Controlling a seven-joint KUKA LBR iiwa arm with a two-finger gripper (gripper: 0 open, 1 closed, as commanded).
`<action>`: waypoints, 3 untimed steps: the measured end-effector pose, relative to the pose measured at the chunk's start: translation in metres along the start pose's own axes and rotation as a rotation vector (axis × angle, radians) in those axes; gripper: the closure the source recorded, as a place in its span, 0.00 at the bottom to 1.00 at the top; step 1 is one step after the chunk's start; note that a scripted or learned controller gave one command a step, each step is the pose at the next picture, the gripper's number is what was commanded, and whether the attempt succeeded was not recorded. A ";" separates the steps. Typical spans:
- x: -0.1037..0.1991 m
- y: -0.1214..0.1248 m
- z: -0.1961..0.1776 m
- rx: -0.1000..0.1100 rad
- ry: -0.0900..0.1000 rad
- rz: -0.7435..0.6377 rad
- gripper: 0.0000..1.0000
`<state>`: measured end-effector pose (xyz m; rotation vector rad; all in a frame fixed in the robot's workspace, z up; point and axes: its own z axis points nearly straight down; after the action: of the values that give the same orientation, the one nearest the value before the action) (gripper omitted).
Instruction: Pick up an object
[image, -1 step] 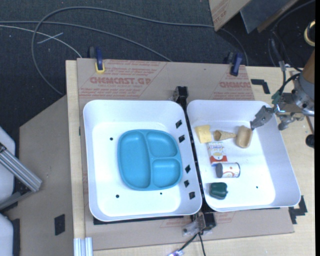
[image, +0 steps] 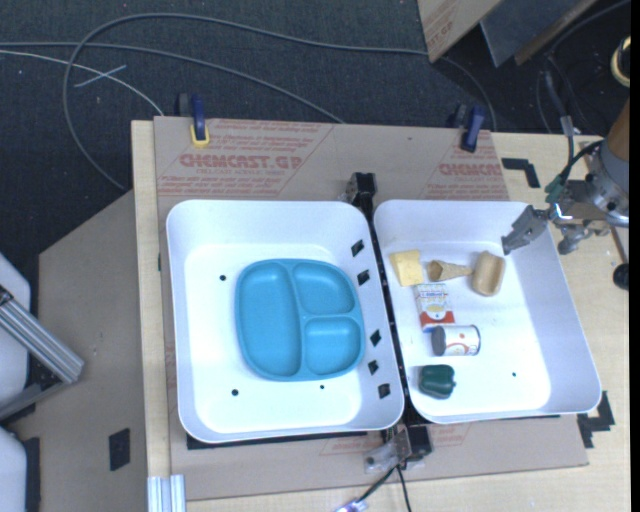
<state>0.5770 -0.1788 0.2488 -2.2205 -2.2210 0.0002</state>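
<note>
fingers (image: 522, 232): one dark grey finger shows clearly, slanting down and left over the far right rim of the right bin; whether the pair stands wide or narrow cannot be told from this angle, and nothing is seen between them.
gripper (image: 540, 228): at the right edge of the scene, above the far right corner of the right bin, apart from every object in it.
arm (image: 600, 190): grey, with cables, entering from the right.
right bin (image: 560, 320): shallow, white, holding six small objects in its left half.
tan piece (image: 487, 273): rounded, nearest the gripper, in the far middle of the bin.
wooden piece (image: 447, 270): small, just left of the tan piece.
yellow block (image: 406, 268): left of the wooden piece, near the bin's left wall.
carton (image: 433, 305): small, white and red, near side of the yellow block.
can (image: 456, 341): white with a red mark and a dark end, lying on its side just nearer than the carton.
green pepper (image: 436, 379): dark green, nearest item, close to the bin's near left corner.
left bin (image: 200, 300): shallow, white.
blue plate (image: 298, 318): three compartments, lying in the middle of the left bin.
bench (image: 260, 160): brown printed board under both bins, held by two blue clamps (image: 199, 117) at its far edge.
</note>
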 end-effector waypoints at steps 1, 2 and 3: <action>0.007 -0.007 0.057 0.005 0.002 0.000 0.00; 0.018 -0.009 0.109 0.005 0.002 0.000 0.00; 0.019 -0.010 0.162 0.005 0.002 0.000 0.00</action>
<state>0.5672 -0.1597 0.0868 -2.2167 -2.2177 0.0036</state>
